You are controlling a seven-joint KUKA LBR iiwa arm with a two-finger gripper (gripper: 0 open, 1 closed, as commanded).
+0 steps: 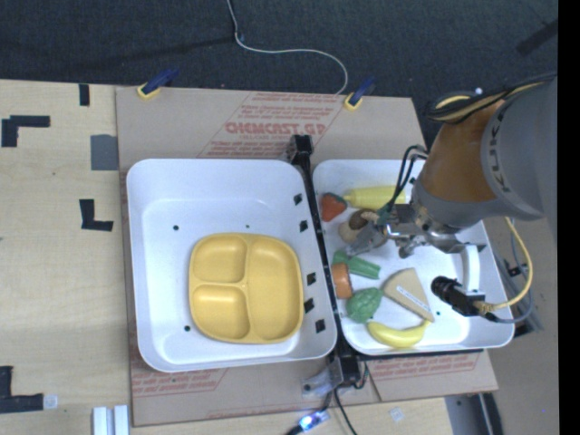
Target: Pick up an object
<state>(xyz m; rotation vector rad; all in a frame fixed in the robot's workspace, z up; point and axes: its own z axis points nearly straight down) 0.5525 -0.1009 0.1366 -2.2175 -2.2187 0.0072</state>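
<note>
The gripper (391, 231) is reaching in over the toy food (jaw state unclear); next, descend and clamp.

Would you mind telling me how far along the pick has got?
Done: the arm has reached over the right bin, its tool low among the toy food. In hand: nothing visibly gripped. Left: grasp and lift an item, such as the banana; the yellow plate sits in the left bin.
</note>
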